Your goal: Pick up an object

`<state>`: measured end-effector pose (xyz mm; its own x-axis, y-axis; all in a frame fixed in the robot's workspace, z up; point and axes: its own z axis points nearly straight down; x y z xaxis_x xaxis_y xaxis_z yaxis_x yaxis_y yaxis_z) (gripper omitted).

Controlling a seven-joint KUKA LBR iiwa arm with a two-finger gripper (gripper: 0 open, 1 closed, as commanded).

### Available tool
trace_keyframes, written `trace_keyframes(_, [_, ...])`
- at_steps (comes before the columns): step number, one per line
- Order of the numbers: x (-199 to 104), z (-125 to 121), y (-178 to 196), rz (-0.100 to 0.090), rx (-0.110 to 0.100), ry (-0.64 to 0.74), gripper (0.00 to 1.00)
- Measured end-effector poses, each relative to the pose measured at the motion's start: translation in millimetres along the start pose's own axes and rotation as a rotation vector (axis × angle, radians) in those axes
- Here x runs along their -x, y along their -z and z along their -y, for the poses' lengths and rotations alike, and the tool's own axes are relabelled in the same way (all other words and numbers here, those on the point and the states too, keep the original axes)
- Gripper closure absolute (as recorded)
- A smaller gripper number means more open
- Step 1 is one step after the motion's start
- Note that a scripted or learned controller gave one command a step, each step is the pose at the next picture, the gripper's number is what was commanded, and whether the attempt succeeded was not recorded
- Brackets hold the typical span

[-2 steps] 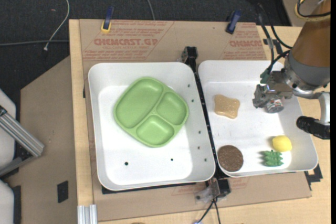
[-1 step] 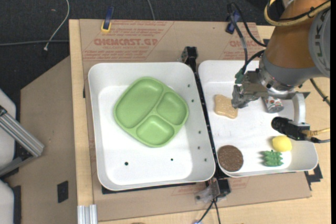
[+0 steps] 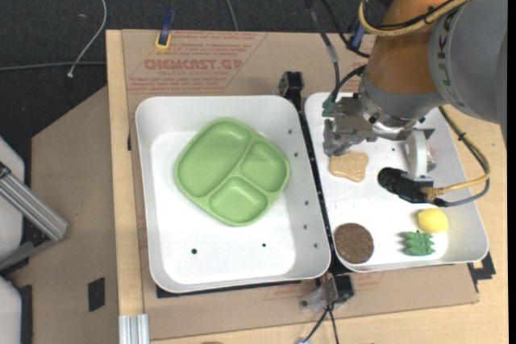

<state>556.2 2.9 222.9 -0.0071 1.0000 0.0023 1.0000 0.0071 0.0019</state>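
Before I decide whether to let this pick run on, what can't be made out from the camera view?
- Whether the tool is open or shut: the arm's wrist above covers it.
- Whether the tool touches the tan cracker-shaped piece: its upper edge is under the tool.
- The far part of the right bin: the arm hides it.
- The spiky green toy: too small to identify.

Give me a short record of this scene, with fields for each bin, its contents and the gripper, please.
left bin: holds a green divided plate
right bin: holds a tan cracker-shaped piece, a brown round disc, a yellow ball-like object, a small green spiky toy
gripper: over the right bin, just above the tan piece
grasp: cannot tell
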Motion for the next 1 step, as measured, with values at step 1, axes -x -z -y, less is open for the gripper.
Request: trace_keyframes(1, [-53.2,-4.7,-9.7,0.0,-0.001,-0.001,1.0])
